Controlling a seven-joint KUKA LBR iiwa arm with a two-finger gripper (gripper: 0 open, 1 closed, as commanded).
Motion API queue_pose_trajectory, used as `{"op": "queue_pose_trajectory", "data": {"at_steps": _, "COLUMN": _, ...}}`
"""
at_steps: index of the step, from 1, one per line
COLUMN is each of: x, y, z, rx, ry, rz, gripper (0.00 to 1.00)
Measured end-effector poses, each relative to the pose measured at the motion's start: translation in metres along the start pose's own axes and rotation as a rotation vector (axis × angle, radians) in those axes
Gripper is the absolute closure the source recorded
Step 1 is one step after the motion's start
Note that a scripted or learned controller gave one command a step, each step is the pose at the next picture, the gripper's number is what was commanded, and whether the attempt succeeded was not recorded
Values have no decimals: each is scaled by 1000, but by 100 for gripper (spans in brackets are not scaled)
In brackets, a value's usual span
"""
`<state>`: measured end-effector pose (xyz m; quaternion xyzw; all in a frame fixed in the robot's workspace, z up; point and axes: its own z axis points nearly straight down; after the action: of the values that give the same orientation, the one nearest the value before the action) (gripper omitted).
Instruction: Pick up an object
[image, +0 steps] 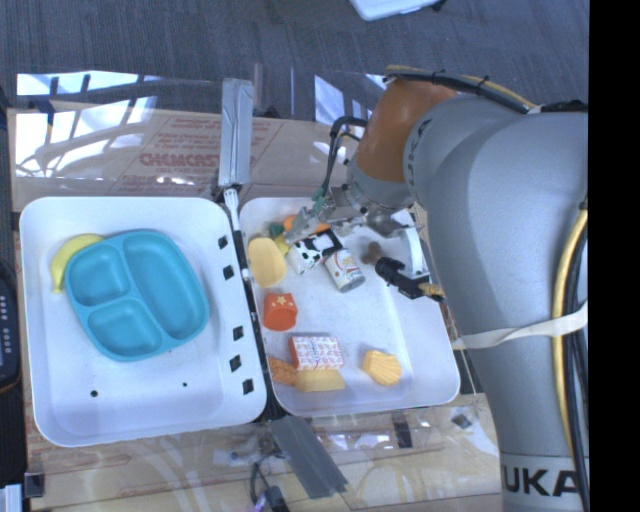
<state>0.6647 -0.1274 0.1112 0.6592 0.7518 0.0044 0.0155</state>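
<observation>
Several toys crowd right bin (432, 372) (hand (322, 215) possibly above cow (310, 250)).

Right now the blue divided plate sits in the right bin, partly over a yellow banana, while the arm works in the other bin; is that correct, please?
Not quite: the camera view shows the blue divided plate in the left bin, partly over the yellow banana. The arm works in the right bin.
</observation>
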Motion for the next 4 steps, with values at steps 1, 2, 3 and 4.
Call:
{"op": "queue_pose_trajectory", "data": {"at_steps": 1, "x": -6, "y": 0, "z": 1, "rx": 0, "ry": 7, "rz": -32, "gripper": 0}}
{"op": "queue_pose_trajectory", "data": {"at_steps": 2, "x": 19, "y": 1, "z": 1, "rx": 6, "ry": 0, "rz": -300, "gripper": 0}}
{"op": "queue_pose_trajectory", "data": {"at_steps": 3, "x": -38, "y": -77, "z": -29, "rx": 28, "ry": 18, "rz": -144, "gripper": 0}}
{"op": "queue_pose_trajectory", "data": {"at_steps": 4, "x": -13, "y": -98, "z": -3, "rx": -10, "ry": 6, "rz": 73, "gripper": 0}}
